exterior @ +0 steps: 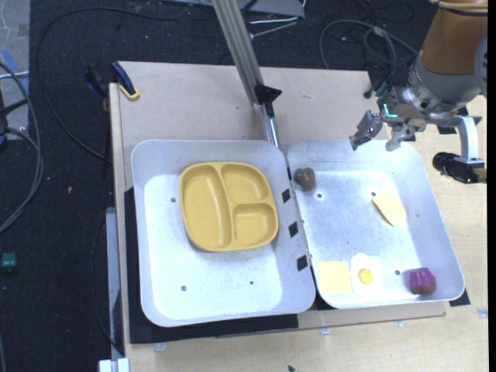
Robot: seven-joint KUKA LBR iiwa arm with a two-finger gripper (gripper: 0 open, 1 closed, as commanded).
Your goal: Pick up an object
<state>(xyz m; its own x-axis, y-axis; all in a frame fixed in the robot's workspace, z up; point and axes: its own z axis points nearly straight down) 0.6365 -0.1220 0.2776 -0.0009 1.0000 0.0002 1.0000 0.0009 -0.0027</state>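
Here, the gripper (378, 134) hung open and empty above the right bin's (438, 208) far rim. Below it, nearest, lay a yellow wedge (389, 208); a brown ball (305, 178) sat to its left, apart.

The pale wooden worktop (194, 103) bears two shallow white bins side by side; the left bin (155, 285) nears its front edge. The right bin (438, 231) sits toward the right edge; a blue-and-yellow clamp (124, 81) grips the far left corner.
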